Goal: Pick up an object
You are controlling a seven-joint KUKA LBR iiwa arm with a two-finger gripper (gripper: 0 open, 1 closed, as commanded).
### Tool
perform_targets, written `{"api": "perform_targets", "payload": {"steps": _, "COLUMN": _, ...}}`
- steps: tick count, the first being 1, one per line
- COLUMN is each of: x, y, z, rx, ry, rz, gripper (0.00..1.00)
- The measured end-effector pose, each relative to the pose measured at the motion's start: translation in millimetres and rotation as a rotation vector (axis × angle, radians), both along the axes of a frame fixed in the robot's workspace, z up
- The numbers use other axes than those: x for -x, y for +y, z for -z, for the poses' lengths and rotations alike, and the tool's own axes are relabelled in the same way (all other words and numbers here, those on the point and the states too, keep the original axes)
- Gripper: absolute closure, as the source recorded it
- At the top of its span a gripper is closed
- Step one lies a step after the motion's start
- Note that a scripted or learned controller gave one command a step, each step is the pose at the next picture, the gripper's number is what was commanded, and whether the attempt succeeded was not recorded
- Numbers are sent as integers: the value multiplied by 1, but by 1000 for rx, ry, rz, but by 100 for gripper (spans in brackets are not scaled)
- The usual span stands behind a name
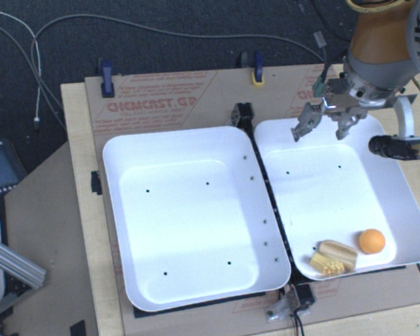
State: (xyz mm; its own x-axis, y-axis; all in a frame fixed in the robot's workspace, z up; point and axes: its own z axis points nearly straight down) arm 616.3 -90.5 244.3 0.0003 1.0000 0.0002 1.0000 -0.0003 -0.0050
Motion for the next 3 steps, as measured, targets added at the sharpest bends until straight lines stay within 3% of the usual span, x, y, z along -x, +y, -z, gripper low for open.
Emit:
{"api": "perform_targets", "payload": {"steps": 1, "x": -1, "y": 0, "z": -3, "rx": 0, "ry": -6, "rz": -1, "gripper": 0}}
{"api": "perform_targets", "payload": {"steps": 3, "x": -8, "y": -8, "z": 98, "rx": 0, "ry": -1, "rz": 0, "gripper": 0}}
